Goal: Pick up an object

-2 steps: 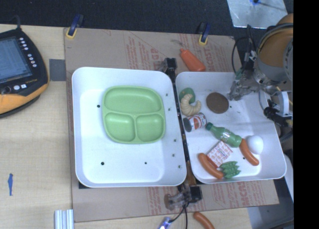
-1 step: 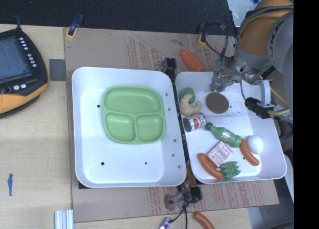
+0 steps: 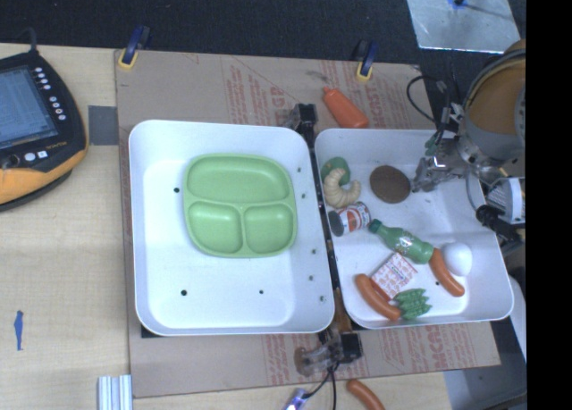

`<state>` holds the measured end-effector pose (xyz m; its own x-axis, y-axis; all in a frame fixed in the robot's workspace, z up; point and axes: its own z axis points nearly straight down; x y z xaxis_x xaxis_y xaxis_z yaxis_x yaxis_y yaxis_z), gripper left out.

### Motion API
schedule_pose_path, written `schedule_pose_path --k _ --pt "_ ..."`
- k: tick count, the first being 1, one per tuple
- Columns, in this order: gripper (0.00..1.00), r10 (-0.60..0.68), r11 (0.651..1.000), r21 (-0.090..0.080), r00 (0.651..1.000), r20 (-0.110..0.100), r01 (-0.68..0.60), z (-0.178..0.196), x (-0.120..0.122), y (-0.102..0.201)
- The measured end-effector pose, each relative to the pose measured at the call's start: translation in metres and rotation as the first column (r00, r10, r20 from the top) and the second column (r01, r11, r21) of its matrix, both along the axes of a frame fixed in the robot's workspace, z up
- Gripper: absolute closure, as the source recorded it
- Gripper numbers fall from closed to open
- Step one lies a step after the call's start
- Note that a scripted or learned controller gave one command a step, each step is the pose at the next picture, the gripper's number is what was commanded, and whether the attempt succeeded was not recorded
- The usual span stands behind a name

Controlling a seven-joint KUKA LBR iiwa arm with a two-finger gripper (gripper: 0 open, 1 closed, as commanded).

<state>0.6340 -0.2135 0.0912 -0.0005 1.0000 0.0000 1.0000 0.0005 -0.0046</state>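
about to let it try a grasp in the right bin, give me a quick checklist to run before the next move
1. Gripper over the right bin: ok, near its upper right part.
2. A target close by: ok, the brown round object lies just beside the gripper.
3. Target free of neighbours: ok, it lies apart from the green bottle and the small can.
4. Gripper free of load: cannot tell.
5. Green divided plate out of the way: ok, it sits in the left bin.

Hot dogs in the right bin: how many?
2. One hot dog near the front edge beside the red-and-white packet; another right of it, against the white egg. None visibly hidden.
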Motion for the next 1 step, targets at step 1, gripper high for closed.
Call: schedule_pose_path --k 1 --pt "0.00 0.005 1.000 0.000 1.000 0.000 -0.005 0.0001 -0.1243 0.0229"
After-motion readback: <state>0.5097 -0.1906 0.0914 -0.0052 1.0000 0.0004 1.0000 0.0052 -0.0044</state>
